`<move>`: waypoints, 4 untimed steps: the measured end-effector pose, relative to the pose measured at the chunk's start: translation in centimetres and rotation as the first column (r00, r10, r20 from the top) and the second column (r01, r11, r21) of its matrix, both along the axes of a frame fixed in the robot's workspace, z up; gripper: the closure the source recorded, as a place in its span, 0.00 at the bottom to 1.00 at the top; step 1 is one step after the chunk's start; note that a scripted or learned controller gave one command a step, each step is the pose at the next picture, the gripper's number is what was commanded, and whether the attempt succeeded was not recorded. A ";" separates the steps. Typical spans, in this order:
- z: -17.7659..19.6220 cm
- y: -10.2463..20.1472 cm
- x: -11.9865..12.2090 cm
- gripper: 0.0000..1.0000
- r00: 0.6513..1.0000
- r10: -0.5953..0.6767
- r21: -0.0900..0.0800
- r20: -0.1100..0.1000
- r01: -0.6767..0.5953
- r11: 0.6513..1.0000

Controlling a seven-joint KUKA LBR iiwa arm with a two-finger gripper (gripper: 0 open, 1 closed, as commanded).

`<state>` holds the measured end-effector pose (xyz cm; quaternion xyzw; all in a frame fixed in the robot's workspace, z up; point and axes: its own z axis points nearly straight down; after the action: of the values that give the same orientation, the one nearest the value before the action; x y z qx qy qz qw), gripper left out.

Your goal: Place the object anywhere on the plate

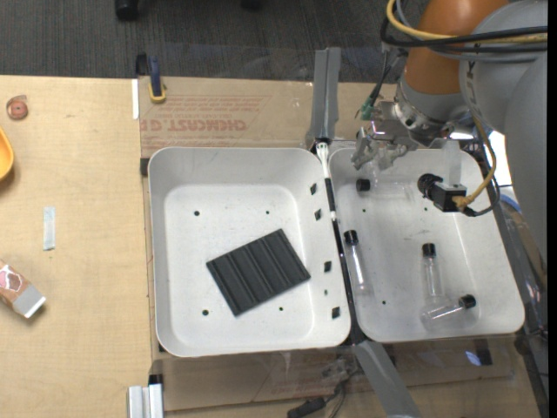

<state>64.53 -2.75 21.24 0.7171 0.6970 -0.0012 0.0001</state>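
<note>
Nearest the camera, a clear plastic tube with a black cap (444, 309) lay along the front of the right white bin (496, 259). Just behind it stood a second clear capped tube (430, 269), and a third clear tube (355, 258) lay along that bin's left wall. In the left white bin (174, 233), a dark grey ribbed rectangular plate (258, 271) lay flat and tilted, nothing resting on it. At the back of the right bin, the metal two-finger pincer (374, 155) hung over the back left corner, near a small black piece (363, 184). Whether its fingers were spread or pressed together could not be told; nothing was seen between them.
</note>
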 end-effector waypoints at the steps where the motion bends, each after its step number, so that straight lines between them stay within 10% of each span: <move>1: 4.9 6.6 1.3 1.00 0.994 -0.106 -0.001 0.000 0.106 0.994; 2: 9.9 14.9 1.4 1.00 0.969 0.248 0.000 0.001 -0.248 0.969; 4: 6.3 10.8 1.4 1.00 0.801 0.599 0.001 0.000 -0.599 0.801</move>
<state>65.93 8.08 27.51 0.4604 0.8877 -0.0011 0.0001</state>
